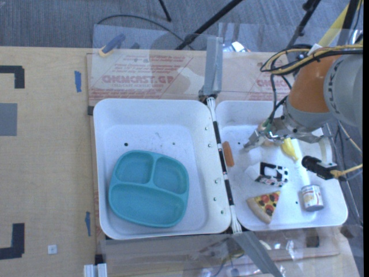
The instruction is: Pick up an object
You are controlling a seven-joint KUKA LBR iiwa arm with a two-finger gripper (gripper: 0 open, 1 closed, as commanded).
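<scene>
In the right bin (340, 212) lie a pizza slice (263, 205), a small tin can (311, 197), a black-and-white toy (271, 174), a yellow banana (290, 148) and an orange hot dog (228, 153) by the left wall. The gripper (258, 138) hangs above the bin's upper middle, near the banana, its fingers (251, 142) spread and pinching nothing. The left bin (115, 120) holds a teal divided plate (150, 188). Both bins rest on the bench (40, 154).

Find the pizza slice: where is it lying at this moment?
The pizza slice lies in the right bin, near its front edge, just below the black-and-white toy and left of the small can.
</scene>
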